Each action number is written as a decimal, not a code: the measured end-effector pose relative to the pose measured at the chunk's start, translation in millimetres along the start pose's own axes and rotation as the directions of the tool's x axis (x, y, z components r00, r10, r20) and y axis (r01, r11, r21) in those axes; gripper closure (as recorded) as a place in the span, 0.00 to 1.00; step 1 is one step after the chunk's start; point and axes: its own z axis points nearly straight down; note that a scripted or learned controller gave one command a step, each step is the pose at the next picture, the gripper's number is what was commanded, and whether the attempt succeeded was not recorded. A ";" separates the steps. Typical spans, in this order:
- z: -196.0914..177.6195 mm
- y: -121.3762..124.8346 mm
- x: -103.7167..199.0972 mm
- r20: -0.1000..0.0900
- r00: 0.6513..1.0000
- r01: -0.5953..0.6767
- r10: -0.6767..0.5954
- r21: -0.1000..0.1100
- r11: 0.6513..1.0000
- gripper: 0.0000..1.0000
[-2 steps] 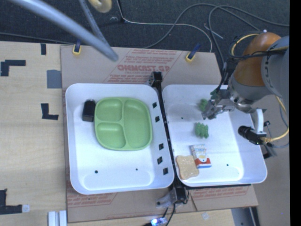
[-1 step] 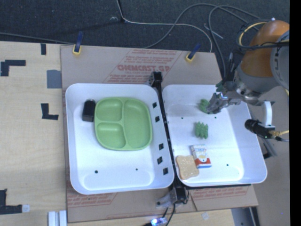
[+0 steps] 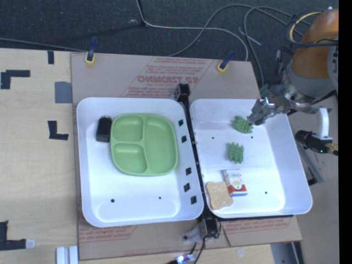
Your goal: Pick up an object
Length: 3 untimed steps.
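A small green knobbly piece (image 3: 240,124) lies flat at the far side of the right bin (image 3: 275,164), just beside the gripper (image 3: 256,118). A second green ridged piece (image 3: 235,152) lies nearer, mid-bin. Near the front edge, a red-and-white packet (image 3: 235,182) touches a tan toast slice (image 3: 219,194)

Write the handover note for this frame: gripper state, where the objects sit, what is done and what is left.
Gripper: low in the right bin, at its far side, right beside a green toy piece. Whether it has a grip cannot be told.
Right bin also holds: a second green toy piece mid-bin, a small red and white carton and a slice of toast near the front.
Left bin: a green divided plate with a small black object beside its left edge.
Done: approach to the far green piece.
Left: confirm a grasp and lift; nothing is visibly picked up yet.
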 end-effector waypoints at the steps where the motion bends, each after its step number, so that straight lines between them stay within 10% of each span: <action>1: 0.6 -5.4 44.0 -0.001 1.000 0.003 -0.003 0.004 1.000 1.00; 3: 11.0 -29.3 148.5 -0.001 1.000 0.003 -0.003 0.008 1.000 1.00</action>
